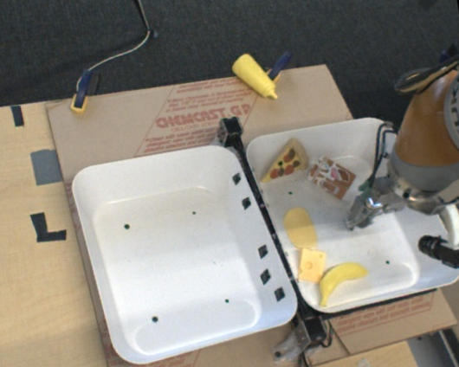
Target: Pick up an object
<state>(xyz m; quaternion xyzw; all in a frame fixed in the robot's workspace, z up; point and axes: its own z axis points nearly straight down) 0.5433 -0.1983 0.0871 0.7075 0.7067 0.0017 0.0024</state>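
The right bin holds a pizza slice at its back left and a red-and-white packet beside it. A pale yellow oval piece lies near the divider, with a yellow cheese wedge and a banana toward the front. My gripper hangs low over the bin's right middle, right of the oval piece and below the packet. Nothing shows between its tips. The grey and orange arm comes in from the right.
The left bin sits next to the right one, with a black clip strip between them. A yellow bottle-shaped toy lies on the cardboard behind the bins. A cable with a yellow clamp runs at the back left.
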